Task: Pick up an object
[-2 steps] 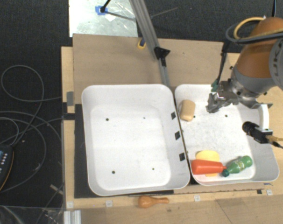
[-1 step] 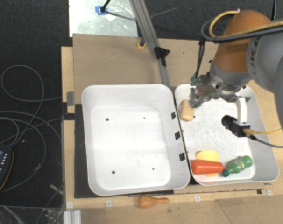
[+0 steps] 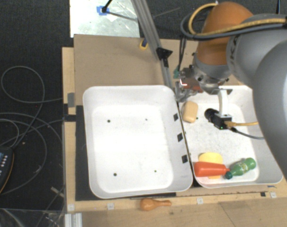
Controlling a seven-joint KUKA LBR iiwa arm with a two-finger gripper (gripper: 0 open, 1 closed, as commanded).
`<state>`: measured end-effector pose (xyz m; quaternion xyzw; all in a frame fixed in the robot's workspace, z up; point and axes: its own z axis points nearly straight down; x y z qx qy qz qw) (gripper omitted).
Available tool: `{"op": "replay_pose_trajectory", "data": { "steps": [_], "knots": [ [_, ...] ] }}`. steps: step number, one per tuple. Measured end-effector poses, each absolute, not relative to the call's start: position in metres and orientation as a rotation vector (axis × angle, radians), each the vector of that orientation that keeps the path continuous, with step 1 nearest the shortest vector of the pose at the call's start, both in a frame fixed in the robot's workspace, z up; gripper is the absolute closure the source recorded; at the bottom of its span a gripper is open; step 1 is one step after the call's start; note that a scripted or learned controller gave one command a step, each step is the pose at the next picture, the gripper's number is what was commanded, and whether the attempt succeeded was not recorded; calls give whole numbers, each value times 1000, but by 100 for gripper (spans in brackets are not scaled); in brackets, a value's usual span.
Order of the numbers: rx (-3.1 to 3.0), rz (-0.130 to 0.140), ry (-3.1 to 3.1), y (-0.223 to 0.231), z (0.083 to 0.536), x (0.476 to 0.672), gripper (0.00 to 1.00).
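Right, claw [image 3: 185, 92] sits low at the far-left corner of the right bin [image 3: 238, 110], just past the tan block [image 3: 190, 111], likely lining up on it. Can't tell its state, wrist blocks it. Orange carrot [image 3: 209, 169], yellow piece [image 3: 211, 158] and green bottle [image 3: 240, 168] bunch at that bin's near edge, well apart from the claw.
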<state>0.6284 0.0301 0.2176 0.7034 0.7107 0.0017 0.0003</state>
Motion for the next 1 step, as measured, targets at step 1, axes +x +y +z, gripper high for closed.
{"op": "replay_pose_trajectory", "data": {
  "steps": [1],
  "knots": [
    [2209, 7, 2230, 72, 217, 660, 100]
  ]
}}
